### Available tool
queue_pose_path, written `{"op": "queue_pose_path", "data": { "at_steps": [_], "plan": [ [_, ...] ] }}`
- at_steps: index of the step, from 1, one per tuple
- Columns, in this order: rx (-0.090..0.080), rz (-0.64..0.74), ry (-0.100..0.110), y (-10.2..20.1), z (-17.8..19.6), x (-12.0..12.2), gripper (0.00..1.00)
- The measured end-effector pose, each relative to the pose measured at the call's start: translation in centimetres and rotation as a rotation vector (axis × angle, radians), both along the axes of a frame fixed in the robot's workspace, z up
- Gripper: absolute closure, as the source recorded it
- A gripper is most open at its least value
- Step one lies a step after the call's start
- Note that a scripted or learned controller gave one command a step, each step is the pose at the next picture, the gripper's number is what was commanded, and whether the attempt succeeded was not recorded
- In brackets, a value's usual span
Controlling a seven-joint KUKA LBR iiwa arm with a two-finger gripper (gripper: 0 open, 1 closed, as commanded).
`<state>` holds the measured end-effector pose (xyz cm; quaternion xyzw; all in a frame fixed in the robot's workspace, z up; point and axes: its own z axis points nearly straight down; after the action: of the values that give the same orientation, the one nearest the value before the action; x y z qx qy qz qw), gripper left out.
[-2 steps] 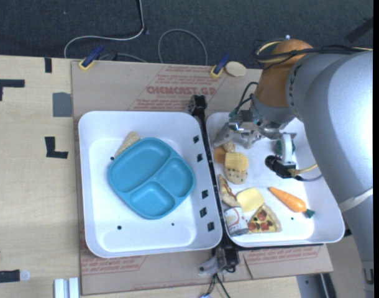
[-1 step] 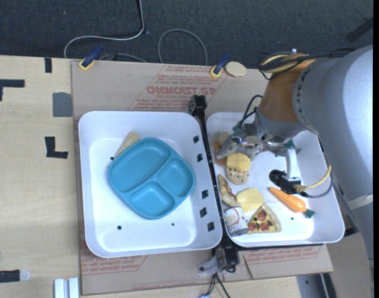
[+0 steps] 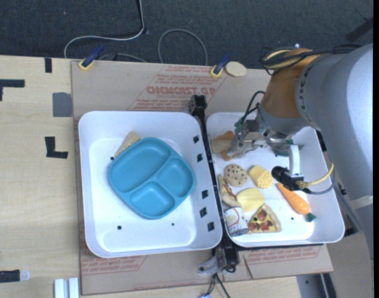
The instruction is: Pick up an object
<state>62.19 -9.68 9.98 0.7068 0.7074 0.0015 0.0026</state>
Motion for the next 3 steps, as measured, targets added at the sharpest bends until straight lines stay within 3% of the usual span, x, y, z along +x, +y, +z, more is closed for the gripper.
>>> {"op": "queue_pose_path", "data": {
  "at_steps": [1, 2, 3],
  "plan": [
    [0.000, 0.000, 0.003, 0.0, -0.3, -0.1, 0.00],
    [0.002, 0.002, 0.004, -0.6, -1.5, 4.8, 0.00],
    [0.000, 0.001, 0.002, -1.0, -1.4, 3.3, 0.00]
  ]
}}
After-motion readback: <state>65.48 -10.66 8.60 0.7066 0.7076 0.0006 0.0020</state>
